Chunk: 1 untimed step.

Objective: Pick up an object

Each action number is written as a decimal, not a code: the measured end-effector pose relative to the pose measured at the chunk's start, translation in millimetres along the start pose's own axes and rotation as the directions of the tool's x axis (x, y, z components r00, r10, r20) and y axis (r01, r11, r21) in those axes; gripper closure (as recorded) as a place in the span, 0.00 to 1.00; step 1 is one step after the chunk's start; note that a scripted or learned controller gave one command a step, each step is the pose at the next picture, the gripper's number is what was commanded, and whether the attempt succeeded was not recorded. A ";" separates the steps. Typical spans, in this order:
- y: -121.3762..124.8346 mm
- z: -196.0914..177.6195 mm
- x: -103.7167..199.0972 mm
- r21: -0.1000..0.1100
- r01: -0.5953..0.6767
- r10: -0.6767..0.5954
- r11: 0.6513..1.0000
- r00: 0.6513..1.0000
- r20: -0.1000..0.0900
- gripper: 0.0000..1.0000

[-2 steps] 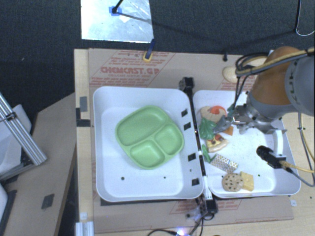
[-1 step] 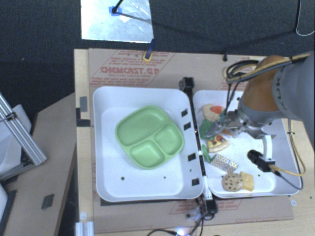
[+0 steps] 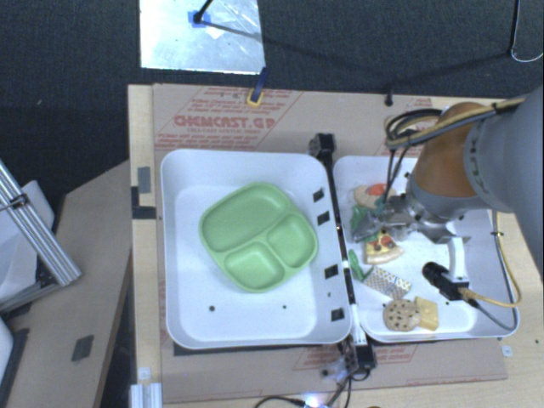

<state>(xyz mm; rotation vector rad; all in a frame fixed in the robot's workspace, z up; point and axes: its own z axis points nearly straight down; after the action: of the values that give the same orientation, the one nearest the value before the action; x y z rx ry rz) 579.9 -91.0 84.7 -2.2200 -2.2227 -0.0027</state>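
Note:
The right bin [image 3: 489, 325] holds several small toy foods. A pizza slice [image 3: 382, 247] lies near its middle, and a grey perforated piece [image 3: 388, 280] sits below it. A cookie [image 3: 398, 314] and a yellow wedge [image 3: 427, 313] rest at the front. A round red and tan piece [image 3: 370, 194] is at the back left, and a dark green piece [image 3: 364, 223] lies by the left wall. My gripper [image 3: 389, 220] hangs low over the bin, just above the pizza slice and beside the dark green piece.
The left bin [image 3: 183, 313] carries a light green divided plate [image 3: 257, 236]. A black divider with clips [image 3: 336, 228] runs between the bins. The bulky grey and orange arm [image 3: 476, 164] covers the right bin's back right. A small green bit [image 3: 356, 267] lies by the divider.

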 end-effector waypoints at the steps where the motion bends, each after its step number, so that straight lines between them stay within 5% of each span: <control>1: 0.8 -11.3 -0.4 -0.003 0.000 0.000 1.000 1.000 0.001 1.00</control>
<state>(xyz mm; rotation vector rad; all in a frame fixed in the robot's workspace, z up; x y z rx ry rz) 580.7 -91.4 96.0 -2.2217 -2.2243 -0.0049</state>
